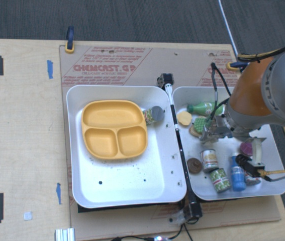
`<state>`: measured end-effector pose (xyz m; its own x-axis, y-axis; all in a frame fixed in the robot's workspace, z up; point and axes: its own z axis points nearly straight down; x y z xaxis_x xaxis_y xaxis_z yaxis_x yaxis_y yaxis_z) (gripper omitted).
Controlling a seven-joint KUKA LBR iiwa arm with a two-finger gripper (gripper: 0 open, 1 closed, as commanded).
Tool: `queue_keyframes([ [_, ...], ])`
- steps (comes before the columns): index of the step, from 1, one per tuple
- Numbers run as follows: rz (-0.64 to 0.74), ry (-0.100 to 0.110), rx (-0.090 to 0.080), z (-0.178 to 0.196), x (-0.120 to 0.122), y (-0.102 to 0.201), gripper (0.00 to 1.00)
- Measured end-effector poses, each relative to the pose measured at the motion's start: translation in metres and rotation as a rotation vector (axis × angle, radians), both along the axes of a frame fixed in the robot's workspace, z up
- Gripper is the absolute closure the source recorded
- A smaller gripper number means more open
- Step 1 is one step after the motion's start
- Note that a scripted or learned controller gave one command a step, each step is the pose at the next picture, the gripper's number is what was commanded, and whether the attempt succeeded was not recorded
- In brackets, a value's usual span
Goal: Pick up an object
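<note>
Gripper (211, 133) low in the right bin (278, 187), finger state impossible to tell, with small can (210, 160) just below toward the near edge, standing upright.

We see lots of bare floor in the near half of the left white bin (127, 185). The big yellow plastic plate (114, 128) blocks its far half.

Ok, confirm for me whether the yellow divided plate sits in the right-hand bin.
No, the yellow divided plate lies in the left bin, while the right bin holds the small cans and toy foods.
</note>
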<state>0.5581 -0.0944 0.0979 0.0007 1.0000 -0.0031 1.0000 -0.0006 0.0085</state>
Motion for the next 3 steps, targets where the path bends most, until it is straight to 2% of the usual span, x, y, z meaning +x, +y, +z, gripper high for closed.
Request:
queue_keyframes([
  [1,0.0,0.001,0.0,0.0,0.0,0.0,0.0],
  [2,0.002,-0.015,-0.001,-0.009,-0.041,0.0,0.0],
  [3,0.005,-0.054,-0.009,-0.003,-0.055,-0.001,0.0],
])
